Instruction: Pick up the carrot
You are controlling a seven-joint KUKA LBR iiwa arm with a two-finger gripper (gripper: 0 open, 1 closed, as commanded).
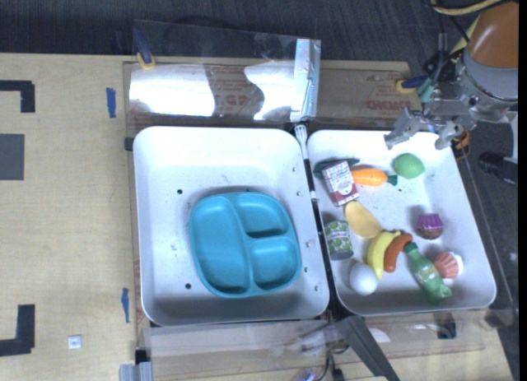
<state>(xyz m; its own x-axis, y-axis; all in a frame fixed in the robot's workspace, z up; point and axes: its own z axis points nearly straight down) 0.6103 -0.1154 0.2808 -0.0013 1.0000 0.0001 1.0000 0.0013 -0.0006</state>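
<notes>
The carrot (368, 178) is small and orange with a green stalk end pointing right. It lies in the upper part of the right bin (478, 231), touching a red and white packet (338, 182) on its left. My gripper (425, 134) hovers over the bin's top right corner, above and to the right of the carrot and just above a green ball (408, 165). Its fingers stand open with nothing between them.
The right bin also holds a yellow pear shape (362, 219), a banana (379, 252), a green can (338, 239), a white egg (362, 278), a green bottle (426, 272) and a purple piece (429, 225). A blue divided plate (244, 242) lies in the left bin (165, 174).
</notes>
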